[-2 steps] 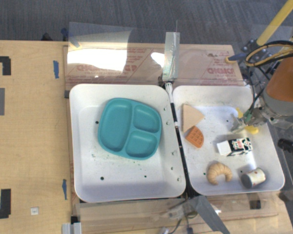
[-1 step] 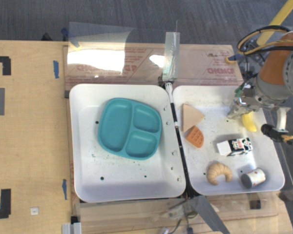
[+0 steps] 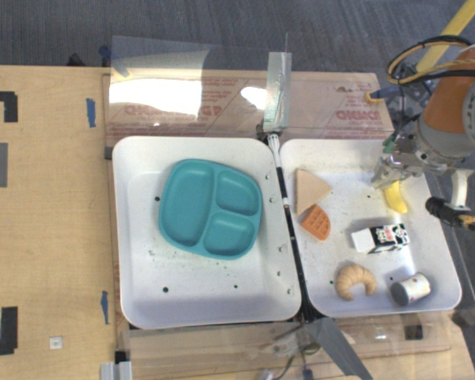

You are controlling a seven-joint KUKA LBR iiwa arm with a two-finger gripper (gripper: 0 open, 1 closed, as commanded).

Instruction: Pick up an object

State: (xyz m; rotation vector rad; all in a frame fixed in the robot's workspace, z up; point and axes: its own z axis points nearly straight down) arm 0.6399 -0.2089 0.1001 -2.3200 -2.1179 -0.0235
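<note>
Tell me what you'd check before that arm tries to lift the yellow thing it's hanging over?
1. Pincer placed at the yellow banana-like piece: ok, it sits at the piece's upper end.
2. Piece seen between the pincer's tips: cannot tell.
3. Room around the piece: ok, the black-and-white box lies apart, below it.
4. Piece away from the right bin's wall: ok, though near the right rim.
5. Other items out of the way: ok, the croissant, silver cylinder and orange waffle lie farther off.
</note>
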